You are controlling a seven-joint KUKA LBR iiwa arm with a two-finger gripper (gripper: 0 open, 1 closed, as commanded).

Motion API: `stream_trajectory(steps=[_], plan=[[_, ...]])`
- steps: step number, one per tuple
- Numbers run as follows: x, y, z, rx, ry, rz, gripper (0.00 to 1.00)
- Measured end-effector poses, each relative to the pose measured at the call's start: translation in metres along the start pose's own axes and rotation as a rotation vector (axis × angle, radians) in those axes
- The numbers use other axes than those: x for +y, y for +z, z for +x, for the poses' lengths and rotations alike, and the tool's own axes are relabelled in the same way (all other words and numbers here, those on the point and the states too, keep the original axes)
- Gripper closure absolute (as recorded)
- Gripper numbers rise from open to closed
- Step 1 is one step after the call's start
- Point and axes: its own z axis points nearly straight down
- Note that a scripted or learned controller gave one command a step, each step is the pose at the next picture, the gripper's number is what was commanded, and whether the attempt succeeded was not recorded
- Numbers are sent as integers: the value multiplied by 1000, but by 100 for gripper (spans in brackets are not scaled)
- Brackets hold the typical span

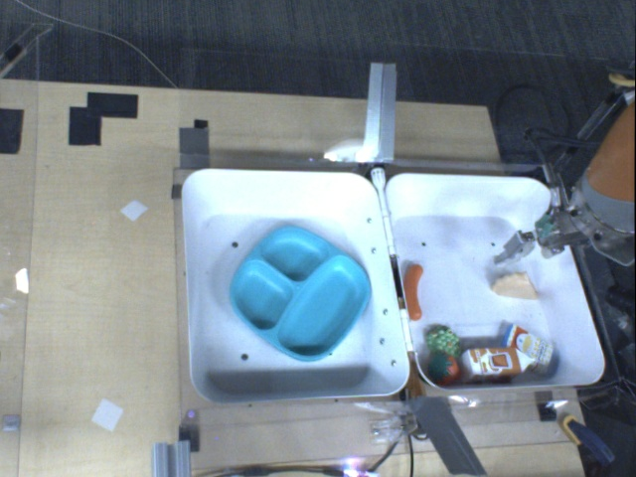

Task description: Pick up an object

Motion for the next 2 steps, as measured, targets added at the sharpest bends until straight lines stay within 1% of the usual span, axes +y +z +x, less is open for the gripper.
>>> stream_trajectory(steps=[1,2], plan=[[0,0,0,0,0,0,0],[3,74,-10,-2,-285,-4,0]])
